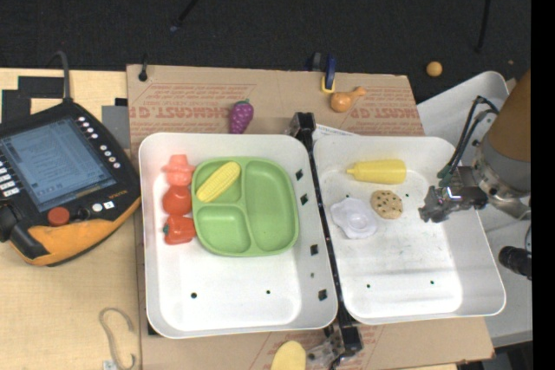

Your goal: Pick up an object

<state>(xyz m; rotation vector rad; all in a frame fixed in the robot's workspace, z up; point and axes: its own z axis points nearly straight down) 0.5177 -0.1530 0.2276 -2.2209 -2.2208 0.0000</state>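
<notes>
In the right bin (416, 282) lie a yellow mustard bottle (378, 172), a round brown cookie (387, 204) and a clear plastic lid or cup (355, 218). My gripper (436, 209) hangs over the right side of that bin, just right of the cookie and apart from it. Nothing shows between its fingers. The left bin (225, 295) holds a green divided plate (247, 208) with a yellow corn cob (216, 180) in its upper left compartment. Red and orange toy foods (177, 202) lie beside the plate on its left.
A purple grape bunch (241, 115) and an orange pear-like toy (345, 99) sit on the cardboard behind the bins. A teach pendant (61, 178) lies at the left. A yellow object (289, 355) rests at the front edge. The lower half of both bins is bare.
</notes>
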